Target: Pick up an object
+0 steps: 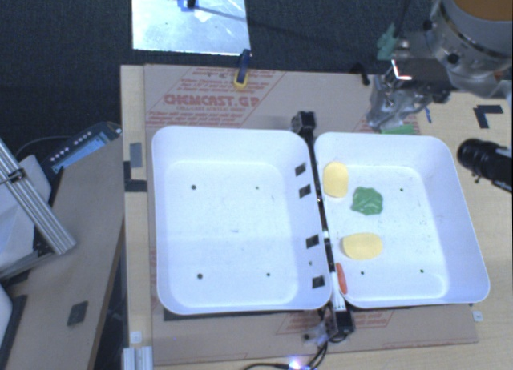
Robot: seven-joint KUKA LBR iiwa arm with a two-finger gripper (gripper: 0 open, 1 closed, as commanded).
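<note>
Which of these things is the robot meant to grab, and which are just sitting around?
For the job:
- pale yellow piece, right bin
- green crinkly piece
- yellow oval piece
- small orange-red piece, by the bins' divider
- the tool, above the right bin's far edge

Lying about:
- left bin
- silver sheet
- yellow clip

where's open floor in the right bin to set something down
In the right bin, bare floor runs along the right wall, beside the green piece, and across the front, below the lower yellow piece. It is crowded near the divider, where the upper yellow piece sits too.
</note>
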